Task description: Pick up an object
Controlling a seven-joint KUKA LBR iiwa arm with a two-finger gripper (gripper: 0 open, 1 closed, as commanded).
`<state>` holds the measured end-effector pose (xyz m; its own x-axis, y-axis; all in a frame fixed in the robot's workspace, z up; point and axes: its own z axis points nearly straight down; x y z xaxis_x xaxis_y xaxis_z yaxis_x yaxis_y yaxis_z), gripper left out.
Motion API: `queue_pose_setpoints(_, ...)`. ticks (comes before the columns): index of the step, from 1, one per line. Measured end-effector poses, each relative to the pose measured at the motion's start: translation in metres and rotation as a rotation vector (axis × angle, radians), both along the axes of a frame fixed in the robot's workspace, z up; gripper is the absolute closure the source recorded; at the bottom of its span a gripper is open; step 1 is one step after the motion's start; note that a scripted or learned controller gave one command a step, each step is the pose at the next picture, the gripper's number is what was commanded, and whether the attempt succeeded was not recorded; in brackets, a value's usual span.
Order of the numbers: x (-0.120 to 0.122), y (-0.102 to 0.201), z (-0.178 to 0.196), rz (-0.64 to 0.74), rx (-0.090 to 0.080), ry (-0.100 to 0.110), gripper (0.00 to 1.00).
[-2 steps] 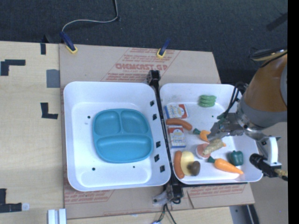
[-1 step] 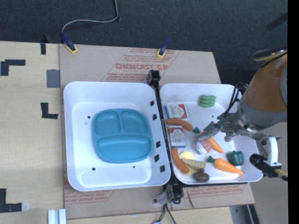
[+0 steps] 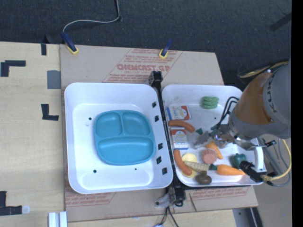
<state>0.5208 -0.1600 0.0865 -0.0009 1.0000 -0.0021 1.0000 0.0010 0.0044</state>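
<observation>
The right bin (image 3: 227, 90) holds several toy foods. Among them are a green piece (image 3: 209, 102), a small carton (image 3: 178, 112), a red sausage (image 3: 181, 125), a second carton (image 3: 179, 138), a pink round piece (image 3: 209, 156), a carrot (image 3: 230, 170) and a brown piece (image 3: 204, 178). My gripper (image 3: 206, 137) reaches in from the right and sits low over the middle of this bin. It is just above the pink piece and a small orange piece (image 3: 214, 150), and to the right of the second carton. I see nothing clearly held.
The left bin (image 3: 75, 103) contains a blue divided plate (image 3: 124, 137). A black clip divider (image 3: 159, 126) joins the two bins. The arm's grey and orange body (image 3: 260, 108) covers the right bin's right side. Yellow clamps (image 3: 70, 44) hold the cardboard underlay at the back.
</observation>
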Motion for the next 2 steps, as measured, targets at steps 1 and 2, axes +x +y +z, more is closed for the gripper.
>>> queue_pose_setpoints(1,0.0,-0.001,0.01,-0.001,-0.003,-0.001,1.0)
queue_pose_setpoints(2,0.071,0.055,0.029,0.002,0.003,0.004,1.0)
